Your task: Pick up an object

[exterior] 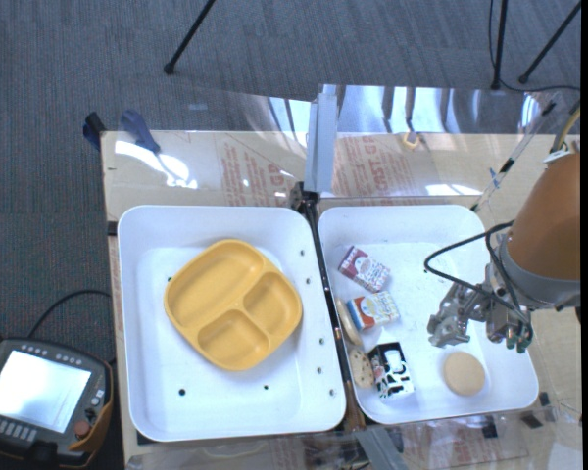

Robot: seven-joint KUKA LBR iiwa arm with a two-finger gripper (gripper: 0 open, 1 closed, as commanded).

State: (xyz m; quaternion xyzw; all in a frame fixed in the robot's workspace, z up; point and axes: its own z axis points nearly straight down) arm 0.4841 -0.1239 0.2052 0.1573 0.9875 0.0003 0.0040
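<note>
camera view | gripper (470, 323) low in right bin (426, 225), nothing pinched, jaw state unclear | round biscuit (464, 373) just at its 6 o'clock, cartons (364, 268) at 9–10 | pick not done, grasp and lift left

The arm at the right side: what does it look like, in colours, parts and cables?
The arm has a wide orange band and a grey ring under it, toward the wrist. Its end effector is a grey metal assembly with small linkages, and a few tiny coloured dots show at one end. A black cable loops from the wrist out over the right bin.
</note>
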